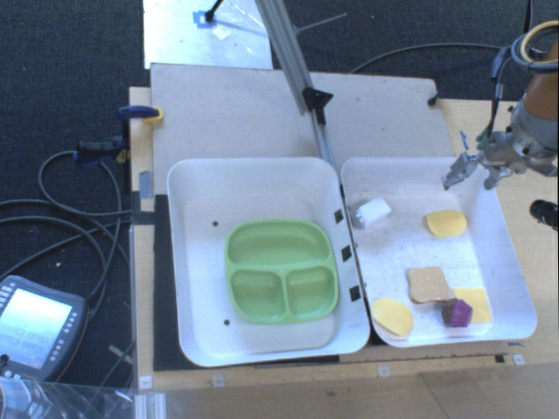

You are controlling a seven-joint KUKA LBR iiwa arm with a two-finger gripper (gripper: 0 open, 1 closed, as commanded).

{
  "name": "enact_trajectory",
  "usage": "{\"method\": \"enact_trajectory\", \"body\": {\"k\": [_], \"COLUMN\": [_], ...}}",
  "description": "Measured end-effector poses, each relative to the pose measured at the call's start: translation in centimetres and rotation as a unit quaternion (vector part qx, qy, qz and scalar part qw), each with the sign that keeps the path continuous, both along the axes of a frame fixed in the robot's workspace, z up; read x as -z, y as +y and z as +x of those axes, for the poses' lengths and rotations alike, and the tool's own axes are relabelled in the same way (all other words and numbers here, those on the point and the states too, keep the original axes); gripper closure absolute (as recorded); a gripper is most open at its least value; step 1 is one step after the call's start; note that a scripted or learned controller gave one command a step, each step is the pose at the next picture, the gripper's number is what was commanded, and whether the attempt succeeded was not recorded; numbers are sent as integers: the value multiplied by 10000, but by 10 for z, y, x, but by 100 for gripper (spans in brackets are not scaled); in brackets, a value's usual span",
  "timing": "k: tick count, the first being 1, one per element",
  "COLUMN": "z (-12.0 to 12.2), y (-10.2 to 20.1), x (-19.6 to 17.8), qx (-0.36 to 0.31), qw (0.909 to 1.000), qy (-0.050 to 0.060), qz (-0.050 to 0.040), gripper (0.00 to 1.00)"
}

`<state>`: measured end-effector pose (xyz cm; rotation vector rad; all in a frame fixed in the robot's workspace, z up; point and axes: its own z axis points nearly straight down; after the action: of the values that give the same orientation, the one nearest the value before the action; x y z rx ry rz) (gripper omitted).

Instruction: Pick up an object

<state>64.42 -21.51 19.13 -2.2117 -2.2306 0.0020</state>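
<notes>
1. Two fingers of the gripper [477,171] stand spread open, holding nothing, over the far right edge of the right white bin [517,269].
2. I judge the flat round yellow piece [446,223], near that edge, the closest target.
3. Risk: fingers strike the bin wall, or skid off so flat a piece.

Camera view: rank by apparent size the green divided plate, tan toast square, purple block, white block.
1. Green divided plastic plate, by far the largest.
2. Tan toast-like square.
3. White block and small purple block: look too alike to rank.
</notes>
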Motion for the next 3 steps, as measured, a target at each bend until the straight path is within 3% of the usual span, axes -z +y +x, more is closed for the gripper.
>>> {"method": "enact_trajectory", "body": {"k": [2,3], "z": [-4,-2], "y": [2,1], "x": [102,88], "qx": [18,8], "qw": [10000,10000], "qy": [3,-35], "qz": [2,-11], "gripper": [0,100]}}
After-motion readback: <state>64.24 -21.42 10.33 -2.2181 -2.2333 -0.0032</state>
